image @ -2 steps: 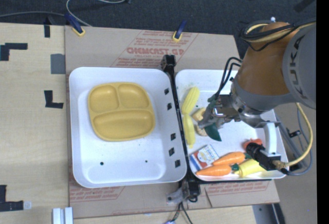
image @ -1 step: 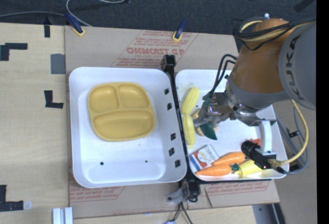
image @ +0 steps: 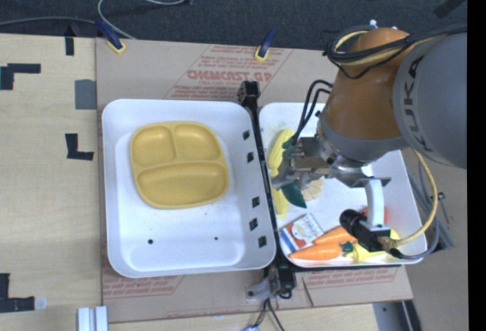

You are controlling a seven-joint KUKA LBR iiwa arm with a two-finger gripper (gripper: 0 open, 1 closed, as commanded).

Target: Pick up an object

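My gripper (image: 292, 174) hangs low over the left part of the right bin (image: 406, 193), its metal fingers down among the objects there. A yellow banana-like item (image: 278, 149) lies along the bin's left wall, right beside the fingers. A dark green piece (image: 296, 197) sits just under the fingertips. Whether anything is between the fingers is hidden by the wrist. Near the bin's front lie an orange carrot (image: 323, 246) and a small white-and-red packet (image: 304, 229).
The left bin (image: 137, 246) holds a yellow divided plate (image: 180, 164). A black divider (image: 258, 170) runs between the bins. A red-and-white item (image: 377, 208) lies at the right bin's right side. The arm's bulk covers the right bin's back half.
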